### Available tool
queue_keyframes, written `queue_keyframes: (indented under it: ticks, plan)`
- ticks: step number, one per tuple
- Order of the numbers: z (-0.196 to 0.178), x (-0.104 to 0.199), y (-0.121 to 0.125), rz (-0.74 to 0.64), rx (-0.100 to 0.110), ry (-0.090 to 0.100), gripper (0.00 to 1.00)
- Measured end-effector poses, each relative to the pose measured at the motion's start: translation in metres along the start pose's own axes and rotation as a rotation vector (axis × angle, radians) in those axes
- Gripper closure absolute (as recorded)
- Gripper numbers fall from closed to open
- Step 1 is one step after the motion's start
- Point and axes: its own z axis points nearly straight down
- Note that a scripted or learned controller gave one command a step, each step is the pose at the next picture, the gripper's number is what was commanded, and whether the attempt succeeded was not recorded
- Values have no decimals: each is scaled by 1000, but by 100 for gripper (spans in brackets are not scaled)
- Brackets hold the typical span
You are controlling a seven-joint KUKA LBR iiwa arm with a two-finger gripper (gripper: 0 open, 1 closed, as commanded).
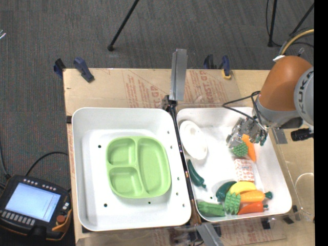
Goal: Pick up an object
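Brown board covers the table [128, 83] I am looking down on, and the two white bins take up most of it. The left bin [84, 137], at centre-left of the frame, holds a light green divided plate [138, 167] lying flat near its middle. The right bin [220, 118], at centre-right, carries the clutter: a white bowl [193, 139] tipped against its left wall, a dark green pepper [196, 173] just below that, and a heap of toy food along its lower edge, with a yellow banana [242, 187], an orange piece [251, 195] and a green cucumber [211, 208] among it. My arm [284, 88] comes in at the upper right of the frame, its orange band showing above the wrist. The hand [247, 136] sits low over the upper right part of the right bin, right on a small carrot [243, 147] with an orange body and green top. Whether the hand is spread or pinching the carrot, I cannot tell from here.
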Motion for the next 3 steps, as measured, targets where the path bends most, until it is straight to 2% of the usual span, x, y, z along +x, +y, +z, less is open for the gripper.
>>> queue_keyframes:
  ticks: [1,2,3]
  plan:
    - [12,79,-16,51,3,10,100]
    - [12,79,-16,50,2,8,0]
    - [11,-17,-12,26,0,3,0]
